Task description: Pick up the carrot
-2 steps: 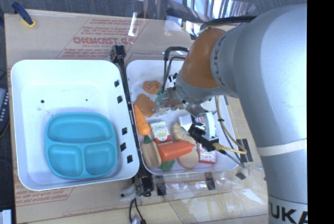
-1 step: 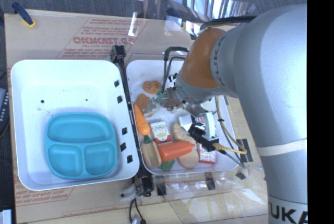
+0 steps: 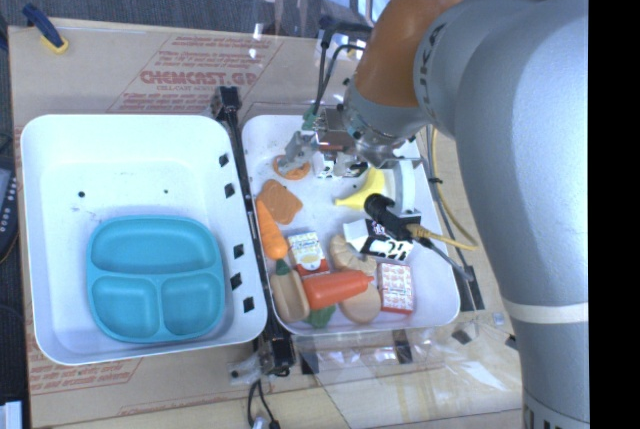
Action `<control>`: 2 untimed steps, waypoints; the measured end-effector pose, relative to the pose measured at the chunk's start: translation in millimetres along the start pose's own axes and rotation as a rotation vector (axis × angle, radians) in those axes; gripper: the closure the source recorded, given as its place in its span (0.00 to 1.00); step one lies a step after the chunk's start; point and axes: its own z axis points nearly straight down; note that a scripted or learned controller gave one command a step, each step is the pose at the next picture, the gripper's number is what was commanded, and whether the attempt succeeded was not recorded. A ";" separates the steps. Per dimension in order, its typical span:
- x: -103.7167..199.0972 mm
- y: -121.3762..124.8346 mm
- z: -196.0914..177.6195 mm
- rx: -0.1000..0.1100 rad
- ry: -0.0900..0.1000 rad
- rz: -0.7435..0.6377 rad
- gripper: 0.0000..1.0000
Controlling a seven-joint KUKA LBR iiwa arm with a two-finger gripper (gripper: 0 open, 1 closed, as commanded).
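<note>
Two shallow white bins sit side by side on a tabletop (image 3: pixel 160 67) covered in printed brown paper. The left bin (image 3: pixel 60 147) holds a blue divided tray (image 3: pixel 155 279) at its near side. The right bin (image 3: pixel 445 287) is crowded with toy food. A grey robot arm with an orange band (image 3: pixel 400 37) reaches in from the right, and its hand (image 3: pixel 300 149) hangs over the far left part of the right bin, above a small round orange slice (image 3: pixel 293 169); whether the hand is wide or narrow cannot be told from this angle, and nothing can be seen held in it. The carrot (image 3: pixel 272 235), orange and slender, lies along the left wall of the right bin, nearer than the hand and apart from it, just beside a brown toast-shaped piece (image 3: pixel 284 203). At the near end lie a second, thicker carrot-like piece (image 3: pixel 338 289) and a small red-and-white packet (image 3: pixel 397 287).
</note>
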 end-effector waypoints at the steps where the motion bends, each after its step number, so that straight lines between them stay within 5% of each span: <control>1: -34.4 -17.6 102.8 0.005 0.001 0.103 0.00; 2: -24.7 -38.9 104.1 0.011 0.000 0.138 0.00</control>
